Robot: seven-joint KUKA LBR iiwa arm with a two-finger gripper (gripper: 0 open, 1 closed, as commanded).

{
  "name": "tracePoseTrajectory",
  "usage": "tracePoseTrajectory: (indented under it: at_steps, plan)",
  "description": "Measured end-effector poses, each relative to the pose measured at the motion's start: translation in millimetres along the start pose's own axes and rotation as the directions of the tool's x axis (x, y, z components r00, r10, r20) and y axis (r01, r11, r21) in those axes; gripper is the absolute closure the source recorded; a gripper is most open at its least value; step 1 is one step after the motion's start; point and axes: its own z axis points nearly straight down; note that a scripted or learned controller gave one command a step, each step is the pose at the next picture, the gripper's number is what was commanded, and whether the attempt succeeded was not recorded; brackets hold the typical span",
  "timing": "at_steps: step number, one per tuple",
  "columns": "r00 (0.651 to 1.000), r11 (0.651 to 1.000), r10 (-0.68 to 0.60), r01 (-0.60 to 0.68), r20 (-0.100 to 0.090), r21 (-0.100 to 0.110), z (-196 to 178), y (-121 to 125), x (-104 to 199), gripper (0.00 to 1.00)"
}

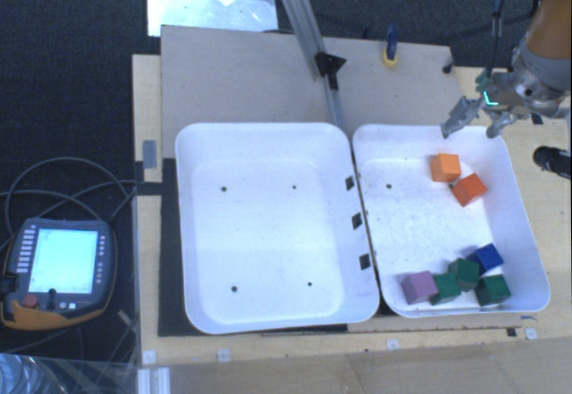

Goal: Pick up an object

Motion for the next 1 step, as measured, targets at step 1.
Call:
tracePoseTrajectory:
  at_steps: [1]
  plan:
    - [1.0,1.0,0.001,-0.001,-0.001,0.004,57.7,7.5,-3.2,0.0]
